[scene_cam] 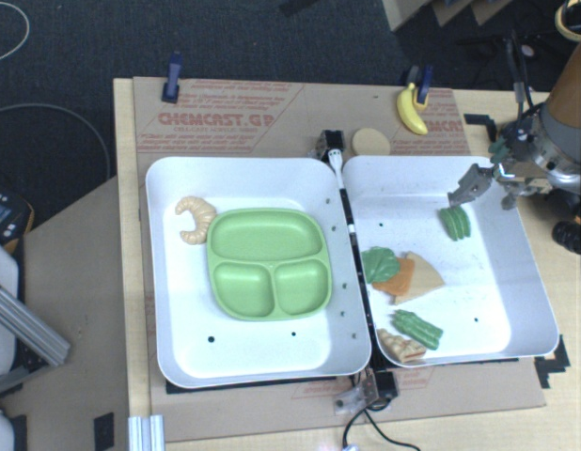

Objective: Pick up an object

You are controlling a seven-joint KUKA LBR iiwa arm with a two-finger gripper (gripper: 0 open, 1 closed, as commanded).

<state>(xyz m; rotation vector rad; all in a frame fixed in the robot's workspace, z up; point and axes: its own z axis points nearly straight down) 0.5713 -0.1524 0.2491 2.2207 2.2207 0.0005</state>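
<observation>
My gripper (486,194) hangs over the far right part of the right bin (516,289), reaching in from the right. Its fingers stand apart and hold nothing. A small ribbed green piece (454,222) lies on the bin floor just below and left of the left fingertip (464,189), apart from it. Near the bin's left side lie a green leafy piece (380,264) and an orange-tan wedge (413,278), touching. A green pod (418,328) rests partly on a tan piece (400,347) at the front edge.
The left bin (173,318) holds a green divided plate (269,261) and a tan croissant (195,219) at its far left. Behind the bins on the board lie a yellow banana (411,110) and a round tan disc (370,142). A blue clamp (172,76) grips the board's back edge.
</observation>
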